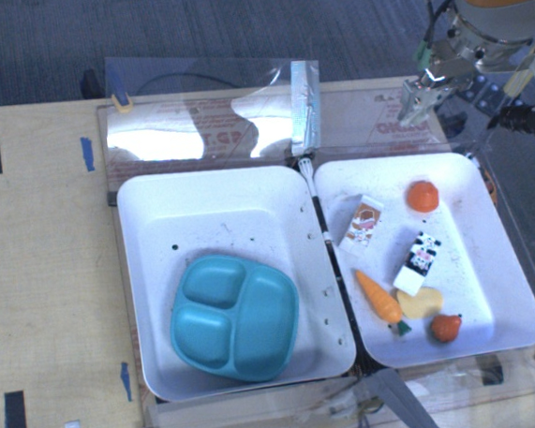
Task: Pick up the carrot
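Camera view is showing the carrot (381, 298) lying at seven o'clock in the right bin (513, 321), beside a yellow piece (421, 304). Hand (419, 102) is hovering at twelve o'clock beyond the rim, grip state I cannot tell, likely awaiting approach.

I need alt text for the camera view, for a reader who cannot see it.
An orange carrot lies near the left wall of the right white bin, among small toy foods, while the arm's tool hangs above the bench beyond that bin's far edge. The left bin holds a teal divided plate.
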You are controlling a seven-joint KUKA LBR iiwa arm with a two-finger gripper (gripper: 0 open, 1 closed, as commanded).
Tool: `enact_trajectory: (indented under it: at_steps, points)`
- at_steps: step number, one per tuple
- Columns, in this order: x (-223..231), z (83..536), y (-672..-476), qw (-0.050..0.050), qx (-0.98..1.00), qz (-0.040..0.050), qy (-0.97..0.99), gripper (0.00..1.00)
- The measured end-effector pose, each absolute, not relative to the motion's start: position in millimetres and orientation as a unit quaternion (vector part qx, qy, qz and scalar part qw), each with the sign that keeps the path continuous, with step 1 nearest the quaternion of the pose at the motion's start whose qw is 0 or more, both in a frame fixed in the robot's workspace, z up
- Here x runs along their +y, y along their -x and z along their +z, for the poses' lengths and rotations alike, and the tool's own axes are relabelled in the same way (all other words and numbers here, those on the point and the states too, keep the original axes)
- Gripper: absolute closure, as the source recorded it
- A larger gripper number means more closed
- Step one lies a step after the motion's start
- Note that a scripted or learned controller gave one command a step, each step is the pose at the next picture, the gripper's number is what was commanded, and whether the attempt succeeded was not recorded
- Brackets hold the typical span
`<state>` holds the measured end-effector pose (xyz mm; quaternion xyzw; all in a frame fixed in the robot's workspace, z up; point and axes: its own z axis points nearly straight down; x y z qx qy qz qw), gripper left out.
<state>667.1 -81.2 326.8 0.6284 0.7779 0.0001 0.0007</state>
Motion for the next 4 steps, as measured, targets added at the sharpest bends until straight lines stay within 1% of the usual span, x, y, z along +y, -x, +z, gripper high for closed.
enact_trajectory:
  at_steps: [1, 2, 3, 4]
  points:
    - [-68, 320, -667.0, 0.000, 0.814, -0.0001, -0.580, 1.00]
    - [-35, 402, -665.4, 0.004, 0.780, 0.0027, -0.626, 1.00]
    - [1, 336, -666.7, -0.001, 0.850, -0.0005, -0.527, 1.00]
    - [3, 316, -666.8, -0.001, 0.863, -0.0004, -0.506, 1.00]
